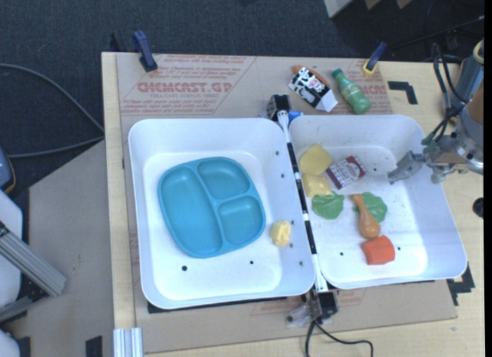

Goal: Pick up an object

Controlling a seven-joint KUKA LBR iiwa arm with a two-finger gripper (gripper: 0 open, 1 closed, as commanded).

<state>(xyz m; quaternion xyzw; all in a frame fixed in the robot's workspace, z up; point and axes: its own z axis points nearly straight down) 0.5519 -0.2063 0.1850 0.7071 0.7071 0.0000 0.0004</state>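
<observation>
The right bin (pixel 430 217) holds several toy foods. These are a yellow piece (pixel 315 159), a smaller yellow piece (pixel 317 186), a red and white packet (pixel 345 171), two green leafy pieces (pixel 328 206) (pixel 376 205), an orange carrot-like piece (pixel 367 220) and an orange-red block (pixel 378 250). My gripper (pixel 419 173) hangs over the bin's upper right part, to the right of the packet. Its fingers are spread open with nothing between them.
The left bin (pixel 154 148) holds a blue divided plate (pixel 213 205) and a small yellow piece (pixel 281 232) near its right wall. Behind the bins on the board lie a black and white carton (pixel 312 88) and a green bottle (pixel 351 91). Blue clamps (pixel 144 50) (pixel 374 57) grip the board's far edge.
</observation>
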